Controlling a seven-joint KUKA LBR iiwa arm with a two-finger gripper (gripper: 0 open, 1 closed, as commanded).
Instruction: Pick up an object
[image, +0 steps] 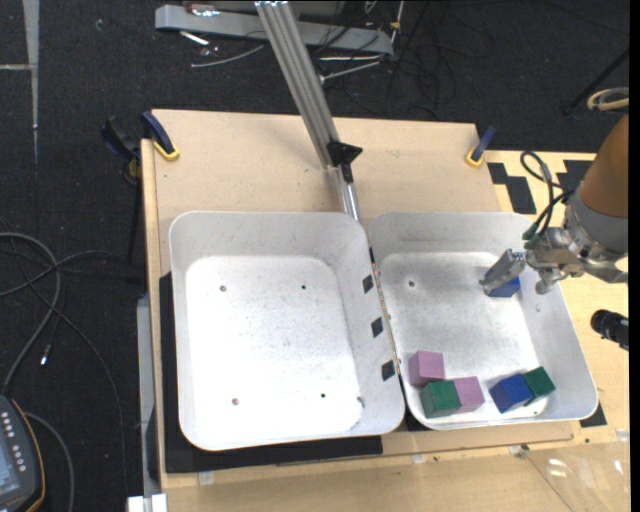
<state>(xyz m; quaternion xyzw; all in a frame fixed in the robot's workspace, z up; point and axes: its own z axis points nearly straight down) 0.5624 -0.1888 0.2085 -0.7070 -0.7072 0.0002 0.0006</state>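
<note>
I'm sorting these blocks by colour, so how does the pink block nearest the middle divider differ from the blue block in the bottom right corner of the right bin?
The pink block is pale pink; the blue block is deep blue. The pink block sits toward the right bin's left side, the blue block toward its right corner. The pink block neighbours a green block; the blue block touches a smaller green block. Both are small cubes lying along the near wall, away from the end effector.
</note>
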